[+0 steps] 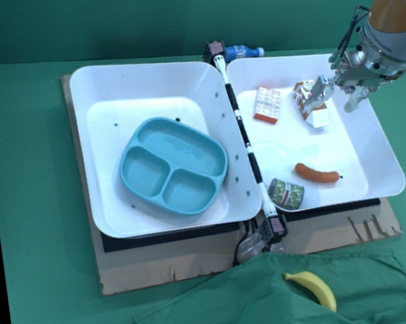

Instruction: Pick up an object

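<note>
Two white bins sit side by side on a cardboard sheet (129, 276) over green cloth. Nearest the viewer, a yellow banana (313, 289) lies on folded green fabric (231, 311), outside both bins and well apart from the arm.

Left bin (84, 92): one teal divided plate (174, 166) with three compartments, lying flat near the centre.

Right bin (383, 162), front to back:
- A small jar with a green label (288, 193) lies on its side in the front left corner, close to the divider between the bins.
- A sausage (317, 172) lies just behind and to the right of the jar, apart from it.
- A red and white packet (268, 104) lies further back, left of centre.
- A brown and white carton (309, 104) lies beside the packet, to its right, with a gap between them.

A blue bottle (242, 52) lies outside the bins at the far end of the divider.

The gripper (340, 95) hangs over the back right part of the right bin, just right of the carton. Its jaws stand released and spread; one finger (319, 92) overlaps the carton's right edge in this view, the other is clear of it. Nothing sits between the fingers. Contact with the carton cannot be confirmed.
</note>
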Motion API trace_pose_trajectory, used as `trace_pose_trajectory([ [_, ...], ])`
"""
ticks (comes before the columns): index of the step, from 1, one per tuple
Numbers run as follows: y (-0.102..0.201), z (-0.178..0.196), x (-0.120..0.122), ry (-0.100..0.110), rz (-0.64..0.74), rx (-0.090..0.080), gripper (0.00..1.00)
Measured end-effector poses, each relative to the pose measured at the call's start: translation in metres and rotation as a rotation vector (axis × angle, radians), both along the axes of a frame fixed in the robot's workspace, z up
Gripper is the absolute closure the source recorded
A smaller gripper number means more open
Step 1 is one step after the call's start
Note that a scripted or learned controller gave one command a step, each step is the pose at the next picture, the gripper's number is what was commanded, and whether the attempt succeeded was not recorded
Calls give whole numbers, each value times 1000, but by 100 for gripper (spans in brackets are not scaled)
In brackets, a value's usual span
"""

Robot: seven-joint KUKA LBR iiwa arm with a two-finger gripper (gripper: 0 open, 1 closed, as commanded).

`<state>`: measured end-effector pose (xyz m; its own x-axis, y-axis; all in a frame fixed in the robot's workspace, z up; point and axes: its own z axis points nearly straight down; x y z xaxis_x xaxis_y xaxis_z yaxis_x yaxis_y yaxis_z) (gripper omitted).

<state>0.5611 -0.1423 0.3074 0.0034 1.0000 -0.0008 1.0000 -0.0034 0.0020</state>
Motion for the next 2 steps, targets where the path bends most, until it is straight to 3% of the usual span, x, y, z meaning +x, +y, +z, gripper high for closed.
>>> trace_pose_trajectory([
  [1, 0, 0, 0, 0, 0, 0, 0],
  [2, 4, -52, -8, 4, -1, 0, 0],
])
